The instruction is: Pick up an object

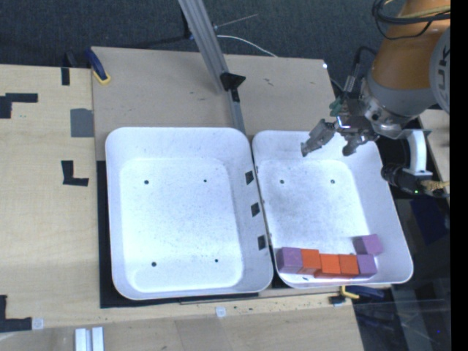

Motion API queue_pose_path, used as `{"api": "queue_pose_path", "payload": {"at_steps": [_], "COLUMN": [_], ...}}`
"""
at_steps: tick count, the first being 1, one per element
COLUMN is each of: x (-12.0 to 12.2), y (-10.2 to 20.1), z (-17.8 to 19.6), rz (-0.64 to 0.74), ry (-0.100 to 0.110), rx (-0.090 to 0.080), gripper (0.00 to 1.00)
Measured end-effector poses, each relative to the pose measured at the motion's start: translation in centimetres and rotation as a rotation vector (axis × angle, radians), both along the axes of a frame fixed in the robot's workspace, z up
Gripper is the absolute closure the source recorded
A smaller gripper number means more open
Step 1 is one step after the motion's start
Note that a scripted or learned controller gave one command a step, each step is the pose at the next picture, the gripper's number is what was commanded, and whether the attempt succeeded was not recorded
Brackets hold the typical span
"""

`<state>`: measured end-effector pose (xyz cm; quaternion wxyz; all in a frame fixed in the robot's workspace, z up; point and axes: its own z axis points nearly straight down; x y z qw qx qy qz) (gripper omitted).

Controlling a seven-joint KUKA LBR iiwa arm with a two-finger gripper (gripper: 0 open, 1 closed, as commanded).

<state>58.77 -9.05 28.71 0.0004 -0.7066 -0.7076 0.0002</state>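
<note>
Item: row of purple and orange blocks [330,262], packed against the near wall of the right-hand shallow white bin [386,196]. My tool [330,142], fingers spread and pinching nothing, hangs over that bin's far end. Risk: tightly packed blocks beside the wall leave my fingers little room; a grab may slip.

Bins [175,141] white speckled plastic; bench [44,218] matt wood; blocks [329,263] matt.
</note>
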Motion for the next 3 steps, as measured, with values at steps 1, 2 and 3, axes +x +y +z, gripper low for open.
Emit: {"api": "queue_pose_path", "payload": {"at_steps": [1,2,3], "x": [-1.2,7.1,3.1], "y": [8.1,14.7,14.2], "z": [6.3,-6.0,-5.2], "rz": [0.01,0.003,-0.002], "ry": [-0.007,0.007,0.003], "rx": [0.003,-0.001,-0.002], "gripper": [0.0,0.0,0.0]}}
